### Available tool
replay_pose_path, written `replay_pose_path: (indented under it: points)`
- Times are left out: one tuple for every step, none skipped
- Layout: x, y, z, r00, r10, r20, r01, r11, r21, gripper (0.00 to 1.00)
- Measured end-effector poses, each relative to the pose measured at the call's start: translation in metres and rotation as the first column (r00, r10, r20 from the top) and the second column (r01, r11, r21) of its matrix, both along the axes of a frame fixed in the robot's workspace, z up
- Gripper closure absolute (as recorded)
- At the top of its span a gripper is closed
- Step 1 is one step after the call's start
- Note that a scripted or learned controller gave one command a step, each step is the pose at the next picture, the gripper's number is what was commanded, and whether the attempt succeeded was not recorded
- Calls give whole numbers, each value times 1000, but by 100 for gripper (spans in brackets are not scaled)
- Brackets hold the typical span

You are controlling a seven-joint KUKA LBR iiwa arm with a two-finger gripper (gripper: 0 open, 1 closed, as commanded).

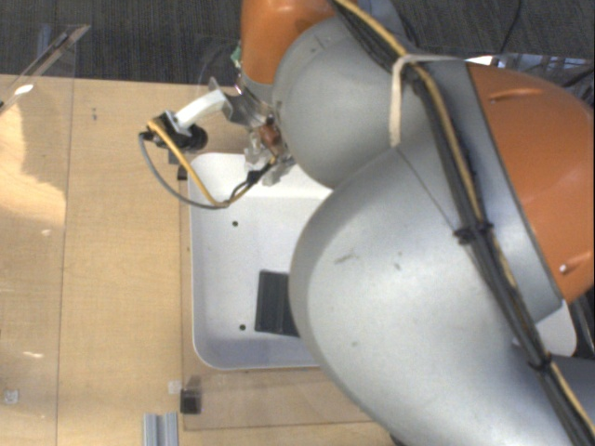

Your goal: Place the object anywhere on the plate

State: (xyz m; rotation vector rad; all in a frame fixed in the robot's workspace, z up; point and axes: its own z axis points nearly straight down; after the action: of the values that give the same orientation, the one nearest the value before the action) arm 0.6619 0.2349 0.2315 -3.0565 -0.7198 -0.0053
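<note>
A white bin (209, 342) lies in the middle of the camera view, with most of it covered by my grey arm (418, 277). A flat dark rectangular object (272, 303) rests on the bin floor near the front, its right side tucked behind the arm. The orange band (279, 12) sits at the top. Below it the wrist ends in small metal parts that I take for my gripper (265, 151), over the bin's far edge. A looping cable (177, 170) hangs from a white bracket (197, 111) beside it.
Wooden bench surface (93, 249) spreads to the left of the bin. A small dark block (190, 400) and a metal bracket (160, 427) sit on the bench in front of the bin. The arm's bulk covers the right half.
</note>
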Motion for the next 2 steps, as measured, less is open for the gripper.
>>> replay_pose_path:
  points:
    - [-10,2,44,941,338,-4,-338,941,-2,100]
    - [-36,0,-68,996,-86,-4,86,996,-1,100]
